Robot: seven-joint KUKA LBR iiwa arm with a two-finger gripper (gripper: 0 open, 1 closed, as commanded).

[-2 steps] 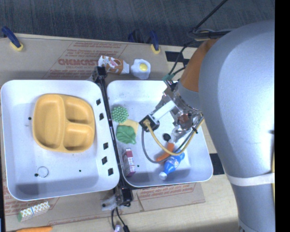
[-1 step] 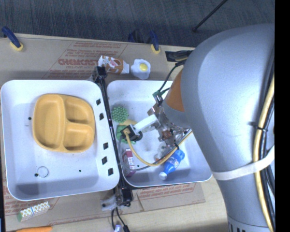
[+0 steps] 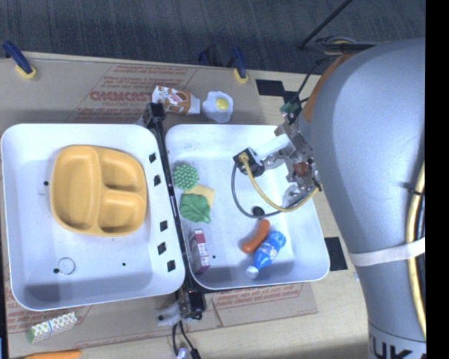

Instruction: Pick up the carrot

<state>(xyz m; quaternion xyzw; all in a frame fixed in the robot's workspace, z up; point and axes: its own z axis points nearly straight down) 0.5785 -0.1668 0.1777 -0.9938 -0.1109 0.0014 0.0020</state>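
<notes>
We find both bins, the left bin (image 3: 15,223) and the right bin (image 3: 224,137), to be smooth white plastic with a faint sheen. The yellow divided tray (image 3: 97,189) looks like matt moulded plastic. The carrot (image 3: 255,238) near the right bin's front edge appears as smooth orange plastic; the blue bottle (image 3: 267,251) touching it is glossy. The bench cover (image 3: 127,88) is printed brown cardboard, matt. The arm's housing (image 3: 374,163) is smooth grey with a satin finish.
</notes>
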